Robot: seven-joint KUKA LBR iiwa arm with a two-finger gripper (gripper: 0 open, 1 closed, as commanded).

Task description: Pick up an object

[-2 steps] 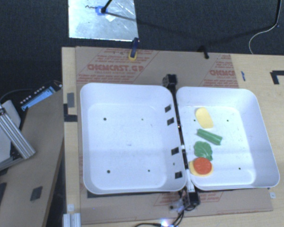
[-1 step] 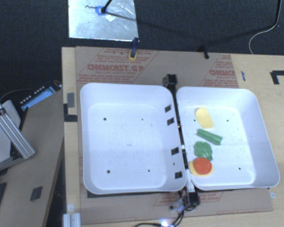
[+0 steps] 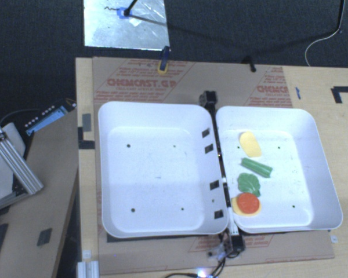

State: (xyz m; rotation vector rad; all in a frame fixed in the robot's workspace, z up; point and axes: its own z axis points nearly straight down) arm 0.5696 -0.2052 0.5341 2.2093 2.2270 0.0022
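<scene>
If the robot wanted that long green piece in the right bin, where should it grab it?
Probably across the middle of the long green piece, coming straight down from above. It lies flat and slanted, narrow across and long end to end, so the short width suits a pinch. The yellow piece above and the darker green piece below sit close, so a mid-body pinch looks safest.

Dark carpet floor [image 3: 232, 16], shiny metal sheet [image 3: 126, 15], cardboard-topped bench [image 3: 162, 77], white cable [image 3: 330, 28]

2 white bins [image 3: 156, 112] hold a yellow piece [image 3: 250, 144], 2 green pieces [image 3: 256, 167], and a red-orange disc [image 3: 247, 203].
</scene>
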